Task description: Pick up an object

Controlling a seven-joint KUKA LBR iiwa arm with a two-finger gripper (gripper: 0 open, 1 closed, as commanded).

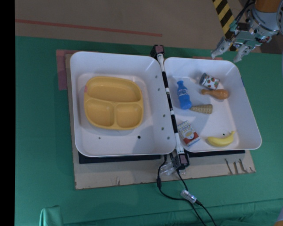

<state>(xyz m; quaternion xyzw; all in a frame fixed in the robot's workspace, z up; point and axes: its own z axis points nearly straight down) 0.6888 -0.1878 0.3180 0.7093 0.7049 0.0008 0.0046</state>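
Observation:
My gripper (231, 54) hangs above the far rim of the right bin (247, 119), near its back right corner, fingers spread open with nothing between them. In that bin lie a small printed can (209, 81), a chicken drumstick (215, 93), a blue bottle (183, 95), an ice cream cone (201, 109), a small juice carton (189, 133) and a banana (220, 139). The can is the closest object to the gripper, below and to its left.
The left bin (88, 137) holds a yellow divided plate (113, 102). A ridged divider (168, 103) runs between the bins. Cables (183, 190) trail off the front of the cardboard base. A black-and-yellow striped marker (223, 13) lies at the back.

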